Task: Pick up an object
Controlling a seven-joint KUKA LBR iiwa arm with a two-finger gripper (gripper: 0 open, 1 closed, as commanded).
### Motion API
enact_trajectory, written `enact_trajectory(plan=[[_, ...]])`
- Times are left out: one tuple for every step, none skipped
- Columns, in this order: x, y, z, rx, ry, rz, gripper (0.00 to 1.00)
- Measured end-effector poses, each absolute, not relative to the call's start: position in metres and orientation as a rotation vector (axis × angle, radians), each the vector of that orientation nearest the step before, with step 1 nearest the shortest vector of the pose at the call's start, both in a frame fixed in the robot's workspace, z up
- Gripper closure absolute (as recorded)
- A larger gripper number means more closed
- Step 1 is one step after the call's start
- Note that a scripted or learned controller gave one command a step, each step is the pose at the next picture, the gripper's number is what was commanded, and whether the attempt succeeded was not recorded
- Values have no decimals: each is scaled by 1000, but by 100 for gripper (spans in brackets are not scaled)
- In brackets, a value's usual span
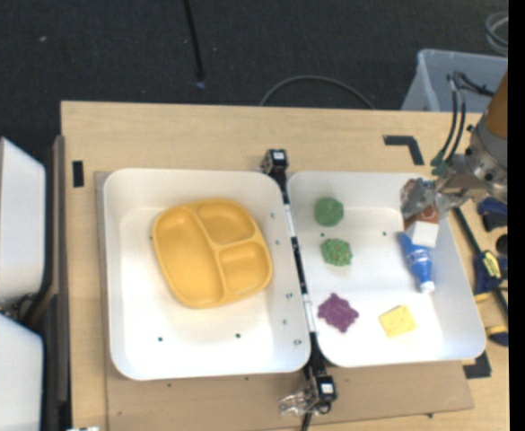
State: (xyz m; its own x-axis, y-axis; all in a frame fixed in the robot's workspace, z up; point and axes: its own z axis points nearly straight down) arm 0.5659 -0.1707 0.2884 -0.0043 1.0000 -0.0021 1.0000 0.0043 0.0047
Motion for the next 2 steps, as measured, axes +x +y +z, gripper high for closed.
enact_trajectory(plan=[[582,-125,269,2216,2229,-3,100],[604,-76,271,2213,2230,1,100]])
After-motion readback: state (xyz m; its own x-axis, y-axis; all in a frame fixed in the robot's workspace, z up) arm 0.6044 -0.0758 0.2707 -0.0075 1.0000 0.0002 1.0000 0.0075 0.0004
